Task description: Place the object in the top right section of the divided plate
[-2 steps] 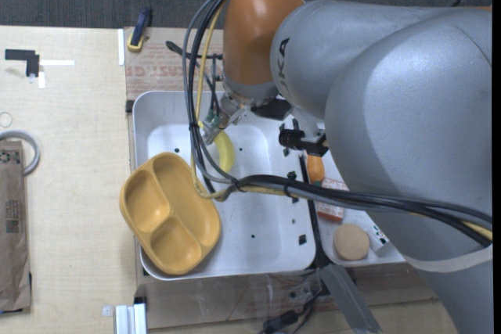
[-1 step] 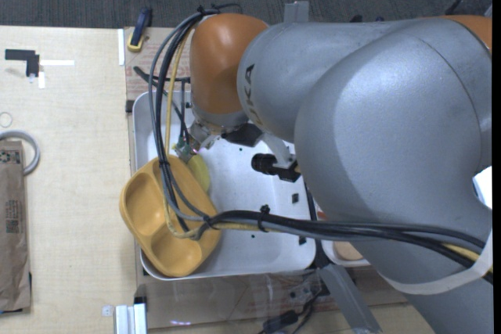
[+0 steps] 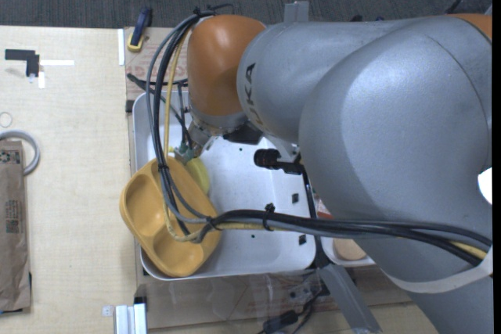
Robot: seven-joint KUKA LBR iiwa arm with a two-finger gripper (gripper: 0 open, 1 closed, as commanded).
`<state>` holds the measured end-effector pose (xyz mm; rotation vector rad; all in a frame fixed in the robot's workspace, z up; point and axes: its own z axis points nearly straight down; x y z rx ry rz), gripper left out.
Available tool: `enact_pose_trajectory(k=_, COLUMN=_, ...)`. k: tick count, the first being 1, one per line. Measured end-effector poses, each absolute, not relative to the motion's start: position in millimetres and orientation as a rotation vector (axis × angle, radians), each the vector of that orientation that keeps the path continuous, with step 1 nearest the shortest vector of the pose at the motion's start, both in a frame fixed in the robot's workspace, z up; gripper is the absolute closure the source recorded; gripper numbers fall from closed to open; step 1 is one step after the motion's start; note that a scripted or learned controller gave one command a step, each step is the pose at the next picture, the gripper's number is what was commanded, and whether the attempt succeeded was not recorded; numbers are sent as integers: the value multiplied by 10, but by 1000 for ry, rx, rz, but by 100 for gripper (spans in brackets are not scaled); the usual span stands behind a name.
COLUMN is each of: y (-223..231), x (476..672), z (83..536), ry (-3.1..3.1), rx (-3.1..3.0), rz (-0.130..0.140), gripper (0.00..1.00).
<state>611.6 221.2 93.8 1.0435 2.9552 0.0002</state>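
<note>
The jaws sit just above the upper right rim of the divided plate (image 3: 160, 215), tucked under the arm's orange band (image 3: 223, 62) and crossed by black cables (image 3: 168, 129). I cannot tell whether they are open, closed or gripping anything.

In the camera view, a yellow-green object (image 3: 199, 171) shows right below them, at or touching the plate's upper right edge. Whether it rests in a section or just beside the rim is hidden. The plate is mustard yellow and lies in the white bin (image 3: 258, 238), pushed against the bin's left wall, and may be slightly tilted.

The step in hand looks like the final placement. To do it well, the object should be centred over the top right section, clear of the divider ridge. It should be lowered until it is supported and let go gently. The lift away should be straight up, so the cables do not drag the plate.
</note>
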Motion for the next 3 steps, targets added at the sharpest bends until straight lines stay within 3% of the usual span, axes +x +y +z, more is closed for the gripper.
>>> enact_pose_trajectory(k=1, y=2236, x=6136, z=935, ry=2950, rx=1062, rz=1, gripper=100)
enact_pose_trajectory(k=2, y=2243, x=6443, z=916, ry=2632, rx=1711, rz=-4, gripper=100)
enact_pose_trajectory(k=3, y=1943, x=6498, z=939, ry=2237, rx=2203, rz=-4, gripper=100)
